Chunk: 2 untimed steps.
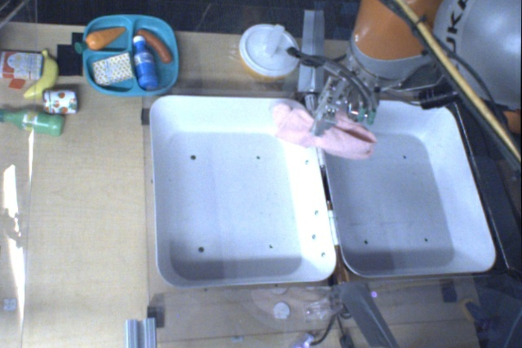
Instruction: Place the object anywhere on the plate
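Note:
A soft pink cloth (326, 136) hangs over the seam between the two white bins, near their far edge. My gripper (325, 116) points down onto its middle, and the fingers are pinched together on the fabric, which droops to both sides. The blue divided plate (169, 41) lies on the bench beyond the left bin's far left corner. It holds a toy carrot (106, 37), a blue bottle (145, 66), a sausage and a cracker.
The left bin (236, 191) and the right bin (408, 200) lie side by side. A white lidded cup (265, 50) stands behind them. A banana (45, 74), a small can (59, 101), a green bottle (33, 122) and a carton (19, 66) lie at the far left.

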Tool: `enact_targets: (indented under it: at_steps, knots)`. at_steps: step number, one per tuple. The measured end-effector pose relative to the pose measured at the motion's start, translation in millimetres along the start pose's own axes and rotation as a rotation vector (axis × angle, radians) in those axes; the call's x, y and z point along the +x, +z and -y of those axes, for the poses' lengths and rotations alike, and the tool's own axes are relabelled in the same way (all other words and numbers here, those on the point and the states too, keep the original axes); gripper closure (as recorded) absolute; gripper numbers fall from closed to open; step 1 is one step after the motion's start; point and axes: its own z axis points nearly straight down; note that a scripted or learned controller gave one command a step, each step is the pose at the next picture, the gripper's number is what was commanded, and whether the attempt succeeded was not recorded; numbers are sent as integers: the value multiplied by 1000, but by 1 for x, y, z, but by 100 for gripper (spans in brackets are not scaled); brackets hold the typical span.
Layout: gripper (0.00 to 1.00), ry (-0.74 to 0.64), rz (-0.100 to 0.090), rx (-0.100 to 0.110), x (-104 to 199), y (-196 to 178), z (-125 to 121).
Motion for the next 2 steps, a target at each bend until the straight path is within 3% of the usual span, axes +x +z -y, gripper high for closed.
enact_targets:
  at_steps: [1,2]
  knots:
    - [100,-244,0,0,29,-6,-37]
    - [100,-245,1,-1,56,8,-79]
